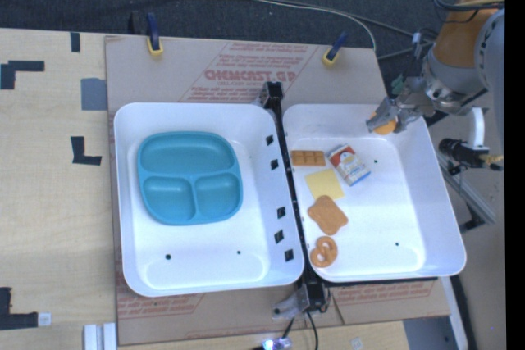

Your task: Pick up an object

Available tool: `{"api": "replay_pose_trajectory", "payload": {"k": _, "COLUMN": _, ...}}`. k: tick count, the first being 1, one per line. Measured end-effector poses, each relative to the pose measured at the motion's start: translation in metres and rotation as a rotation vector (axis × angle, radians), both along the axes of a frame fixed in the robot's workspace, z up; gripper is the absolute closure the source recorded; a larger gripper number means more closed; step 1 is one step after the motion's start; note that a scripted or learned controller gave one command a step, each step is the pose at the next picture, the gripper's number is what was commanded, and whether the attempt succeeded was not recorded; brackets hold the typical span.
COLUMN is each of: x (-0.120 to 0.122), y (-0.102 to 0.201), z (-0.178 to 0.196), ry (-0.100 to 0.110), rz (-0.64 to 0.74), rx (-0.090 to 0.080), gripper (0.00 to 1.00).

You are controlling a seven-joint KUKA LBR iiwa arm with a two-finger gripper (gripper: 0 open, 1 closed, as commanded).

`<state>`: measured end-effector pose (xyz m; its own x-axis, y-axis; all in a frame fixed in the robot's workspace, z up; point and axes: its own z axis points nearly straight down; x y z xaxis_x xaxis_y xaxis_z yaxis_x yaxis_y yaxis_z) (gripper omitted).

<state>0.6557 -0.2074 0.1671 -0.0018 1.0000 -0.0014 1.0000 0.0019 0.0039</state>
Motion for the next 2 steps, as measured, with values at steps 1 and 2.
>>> {"api": "replay_pose_trajectory", "payload": {"k": 1, "x": 0.001, "y": 0.0, "z": 0.053, "ry": 0.0, "rz": 0.0, "rx": 0.0, "gripper": 1.0}}
{"api": "replay_pose_trajectory", "payload": {"k": 2, "x": 0.002, "y": 0.001, "z": 0.077, "ry": 0.003, "rz": 0.0, "rx": 0.001, "gripper": 1.0}}
